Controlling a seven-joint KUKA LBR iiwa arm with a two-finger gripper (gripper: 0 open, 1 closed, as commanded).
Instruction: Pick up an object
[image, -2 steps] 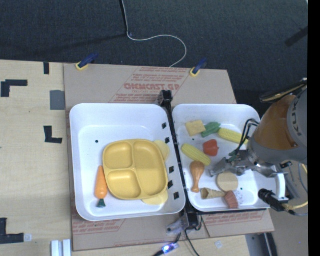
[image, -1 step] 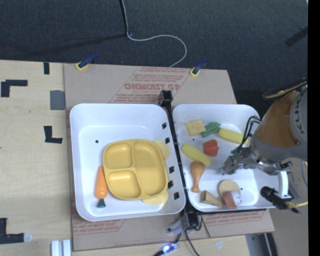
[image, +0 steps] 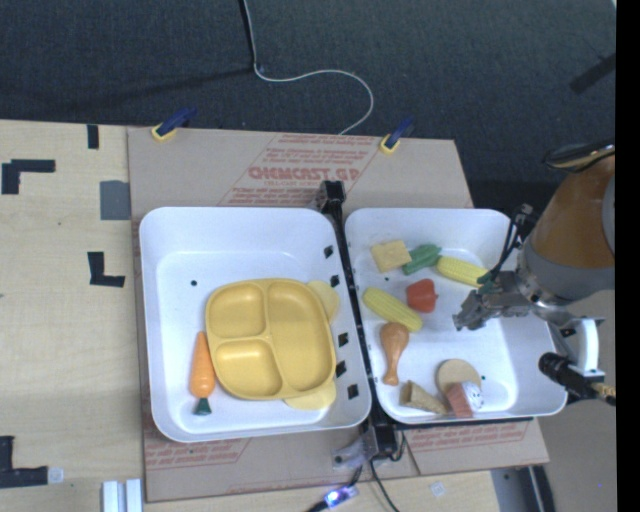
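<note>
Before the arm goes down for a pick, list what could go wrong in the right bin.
1. The toys lie crowded: the corn cob, the red pepper and the drumstick sit close together, so the fingers may nudge a neighbour instead of closing on one piece.
2. The gripper hangs near the second corn cob and the right bin wall; a descent here could clip either.

Glossy white plastic bins (image: 170, 250), matt yellow plastic tray (image: 270, 335), brown cardboard underlay (image: 300, 170)
</note>
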